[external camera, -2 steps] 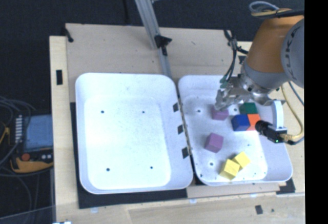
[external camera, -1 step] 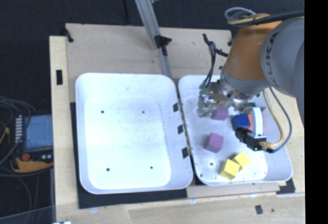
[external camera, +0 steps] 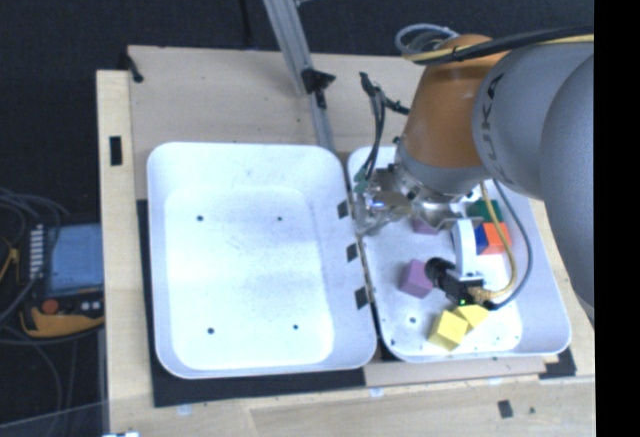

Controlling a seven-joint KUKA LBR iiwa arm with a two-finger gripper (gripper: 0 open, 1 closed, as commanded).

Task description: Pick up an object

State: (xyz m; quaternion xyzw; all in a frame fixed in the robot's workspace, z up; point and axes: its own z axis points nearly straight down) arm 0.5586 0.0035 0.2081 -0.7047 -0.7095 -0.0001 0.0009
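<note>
The grey arm with its orange band reaches over the right shallow white plastic bin (external camera: 545,325), and its pincer (external camera: 385,205) sits low near that bin's upper-left corner, close to the divide from the left white bin (external camera: 180,175); whether it is apart or together I cannot tell, and nothing shows as gripped. The candidates lie further down the right bin: a small purple block (external camera: 415,277), a yellow block (external camera: 450,327), and an orange-and-blue piece (external camera: 489,238). This looks like the reaching step, so the next move calls for settling squarely over one block before closing.
</note>
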